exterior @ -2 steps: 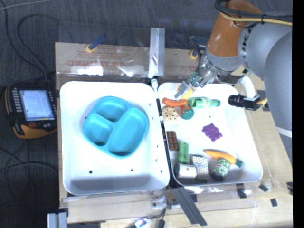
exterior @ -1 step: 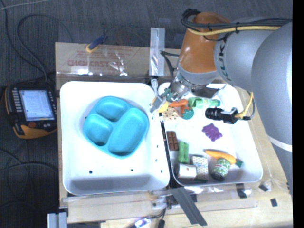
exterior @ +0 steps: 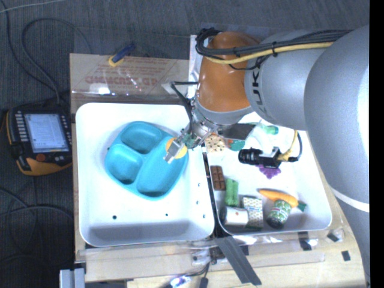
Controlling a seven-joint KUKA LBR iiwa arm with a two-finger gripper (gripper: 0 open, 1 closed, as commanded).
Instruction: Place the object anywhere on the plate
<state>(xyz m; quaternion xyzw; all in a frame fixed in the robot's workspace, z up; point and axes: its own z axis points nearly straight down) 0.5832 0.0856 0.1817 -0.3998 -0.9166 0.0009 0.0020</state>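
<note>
Hovering at frame centre over the blue plate's (exterior: 144, 158) right rim in the left bin (exterior: 96, 221), the gripper (exterior: 178, 147) pinches a small yellow object (exterior: 174, 144) between its fingers.

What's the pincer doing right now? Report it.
Pincer: over the right edge of the blue plate in the left bin; something small and yellowish sits at its tips, but open or shut cannot be told.

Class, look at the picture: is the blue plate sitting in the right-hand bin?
No. The blue plate lies in the left bin, while the right bin holds the small toy items.
</note>
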